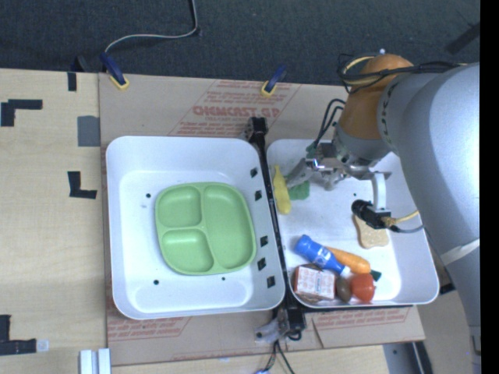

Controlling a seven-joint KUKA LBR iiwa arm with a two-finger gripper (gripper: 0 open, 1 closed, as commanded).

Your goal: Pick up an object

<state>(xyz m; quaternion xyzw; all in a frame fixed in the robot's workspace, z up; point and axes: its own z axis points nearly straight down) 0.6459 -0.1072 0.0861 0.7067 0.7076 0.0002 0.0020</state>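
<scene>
So, going from the left: the left bin (125, 209) has just a green divided plate (206, 228) in it, smooth moulded plastic with three compartments, sitting flat. Right bin (413, 263) is where the stuff is. A yellow banana-ish piece (281, 192) lies along the divider wall, with a small green thing (299, 185) just beside it. The gripper (306, 174) is down low right over that green piece, and I honestly can't tell how its jaws stand or whether anything's in them, it's too small and cluttered there. Further toward the front there's a blue bottle (317, 252) touching an orange carrot (349, 260), a reddish box (315, 283), a tomato (362, 287), and a slice of toast (372, 232) off to the right.

My guess at what goes wrong: the green piece sits tight against the banana and near the wall, so the fingers could land on both, or nudge it away. Everything looks like slick toy plastic, so slipping is likely too
</scene>
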